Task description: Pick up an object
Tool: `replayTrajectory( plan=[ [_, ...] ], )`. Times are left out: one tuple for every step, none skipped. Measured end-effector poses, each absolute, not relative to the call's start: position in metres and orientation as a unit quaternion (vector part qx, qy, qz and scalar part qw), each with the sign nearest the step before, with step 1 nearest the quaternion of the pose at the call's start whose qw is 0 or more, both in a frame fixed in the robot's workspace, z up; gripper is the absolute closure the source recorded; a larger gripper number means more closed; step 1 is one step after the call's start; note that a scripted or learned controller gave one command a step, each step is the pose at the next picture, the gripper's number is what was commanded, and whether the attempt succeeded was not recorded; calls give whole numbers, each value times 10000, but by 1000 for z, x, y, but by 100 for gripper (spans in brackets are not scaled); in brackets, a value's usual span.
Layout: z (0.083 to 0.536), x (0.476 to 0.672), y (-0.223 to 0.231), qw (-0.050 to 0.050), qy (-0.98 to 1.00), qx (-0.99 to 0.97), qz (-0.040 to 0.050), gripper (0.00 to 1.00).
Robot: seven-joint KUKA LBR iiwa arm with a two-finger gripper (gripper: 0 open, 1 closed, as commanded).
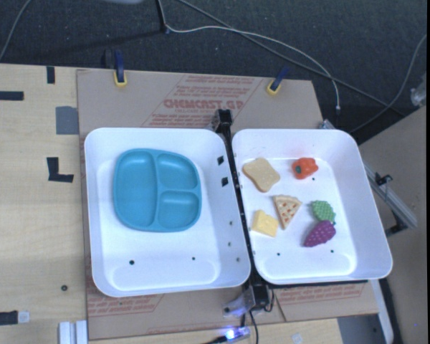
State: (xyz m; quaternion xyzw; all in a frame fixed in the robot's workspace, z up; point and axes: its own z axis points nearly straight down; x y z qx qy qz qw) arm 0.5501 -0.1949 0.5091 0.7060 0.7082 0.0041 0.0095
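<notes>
Holding five toy foods, seemingly, right bin; left, blue tray

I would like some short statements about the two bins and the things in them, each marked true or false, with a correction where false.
1. The blue divided plate lies in the left bin. True.
2. The bread slice lies on the blue plate. False: it lies in the right bin.
3. The purple grapes lie just below the green item. True.
4. The red-orange item touches the yellow cheese. False: they lie well apart.
5. The waffle wedge lies beside the cheese. True.
</notes>
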Motion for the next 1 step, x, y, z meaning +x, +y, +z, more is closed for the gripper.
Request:
replayTrajectory(
  plan=[
    [422, 668, -222, -35, 7079, 7063, -27, 100]
  ],
)
